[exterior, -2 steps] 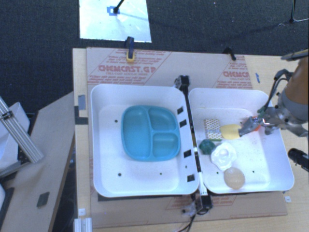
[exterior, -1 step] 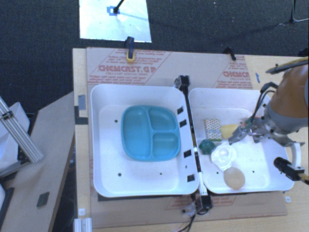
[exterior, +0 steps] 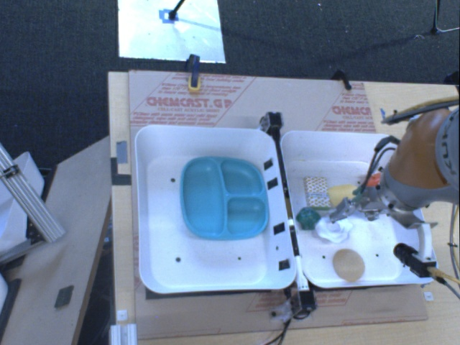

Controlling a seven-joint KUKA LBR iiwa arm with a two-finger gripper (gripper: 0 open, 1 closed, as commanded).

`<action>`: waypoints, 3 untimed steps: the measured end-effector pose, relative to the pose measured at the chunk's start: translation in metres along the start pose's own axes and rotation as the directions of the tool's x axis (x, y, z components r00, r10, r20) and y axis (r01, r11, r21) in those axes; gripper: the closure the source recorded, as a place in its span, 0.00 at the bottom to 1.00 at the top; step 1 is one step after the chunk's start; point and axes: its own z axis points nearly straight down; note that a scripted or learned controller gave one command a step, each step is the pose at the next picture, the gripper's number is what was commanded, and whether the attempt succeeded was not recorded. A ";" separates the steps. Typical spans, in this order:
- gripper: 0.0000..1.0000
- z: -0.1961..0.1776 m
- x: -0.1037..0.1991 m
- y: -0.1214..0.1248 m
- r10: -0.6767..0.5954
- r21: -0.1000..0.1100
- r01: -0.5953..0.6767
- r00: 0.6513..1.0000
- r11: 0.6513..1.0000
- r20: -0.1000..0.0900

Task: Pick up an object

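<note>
Camera view is showing the gripper (exterior: pixel 343 210) hanging low in the right bin (exterior: pixel 316 144), its tip just above a crumpled white object (exterior: pixel 334 228) lying near the bin's centre. Whether the claw is open or closed, I cannot tell. A teal ball (exterior: pixel 308 218) is sitting just beside it.

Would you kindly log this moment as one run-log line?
tool: low in right bin, over white object | nearby: green ball, tan disc | left bin: blue tray
</note>
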 end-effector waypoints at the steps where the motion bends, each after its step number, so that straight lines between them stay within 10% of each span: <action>1: 1.00 -0.014 0.000 0.002 0.000 -0.007 0.000 1.000 1.000 0.002; 3: 1.00 -0.131 0.000 -0.011 -0.004 -0.007 0.004 1.000 1.000 0.002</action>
